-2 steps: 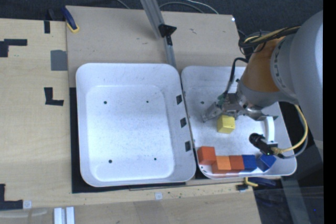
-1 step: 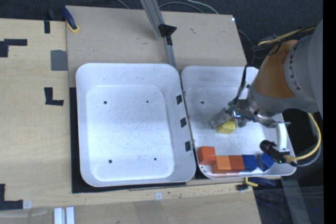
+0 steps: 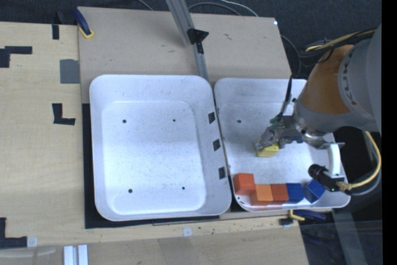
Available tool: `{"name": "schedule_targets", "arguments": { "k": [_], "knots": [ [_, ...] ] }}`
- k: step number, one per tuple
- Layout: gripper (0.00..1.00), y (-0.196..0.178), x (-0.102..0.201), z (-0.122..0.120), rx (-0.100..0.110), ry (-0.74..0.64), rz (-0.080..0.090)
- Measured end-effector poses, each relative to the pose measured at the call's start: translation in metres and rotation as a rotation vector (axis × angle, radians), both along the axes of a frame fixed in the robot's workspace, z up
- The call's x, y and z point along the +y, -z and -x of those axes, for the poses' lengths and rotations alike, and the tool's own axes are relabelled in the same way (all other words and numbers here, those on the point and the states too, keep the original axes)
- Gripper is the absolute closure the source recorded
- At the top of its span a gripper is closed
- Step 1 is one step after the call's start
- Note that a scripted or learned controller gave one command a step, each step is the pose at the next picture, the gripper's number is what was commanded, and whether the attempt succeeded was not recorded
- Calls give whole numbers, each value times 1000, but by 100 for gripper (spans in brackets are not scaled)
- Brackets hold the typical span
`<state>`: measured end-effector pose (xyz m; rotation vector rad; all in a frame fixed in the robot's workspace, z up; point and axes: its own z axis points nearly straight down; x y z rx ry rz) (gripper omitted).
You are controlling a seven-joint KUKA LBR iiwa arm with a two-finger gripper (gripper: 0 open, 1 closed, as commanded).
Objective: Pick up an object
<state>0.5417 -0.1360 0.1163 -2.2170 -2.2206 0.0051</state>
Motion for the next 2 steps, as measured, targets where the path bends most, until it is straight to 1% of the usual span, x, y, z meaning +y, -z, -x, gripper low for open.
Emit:
{"name": "schedule_targets", "arguments": {
  "k": [1, 2],
  "knots": [
    [100, -80, 83, -1, -10, -9, -2],
    [100, -89, 232, -26, -3, -9, -3]
  ]
}}
